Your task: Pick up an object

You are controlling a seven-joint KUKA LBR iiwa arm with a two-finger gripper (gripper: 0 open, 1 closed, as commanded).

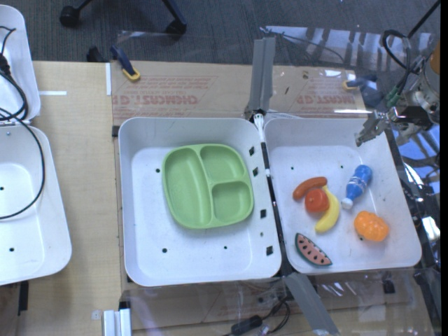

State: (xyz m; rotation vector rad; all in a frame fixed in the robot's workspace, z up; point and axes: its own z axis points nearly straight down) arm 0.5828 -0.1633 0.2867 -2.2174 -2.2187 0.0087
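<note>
Right of the green plate: right bin [392, 257] holding the toys
Gripper [367, 135]: above that bin's far right corner, finger state cannot be told
Risk: hotdog [310, 186], tomato [316, 200] and banana [328, 214] touch; a grab may nudge neighbours or pinch two
Risk: water bottle [357, 183] may roll
Count: one each, plus watermelon slice [312, 250], orange [371, 226], divided green plate [208, 185]
</note>
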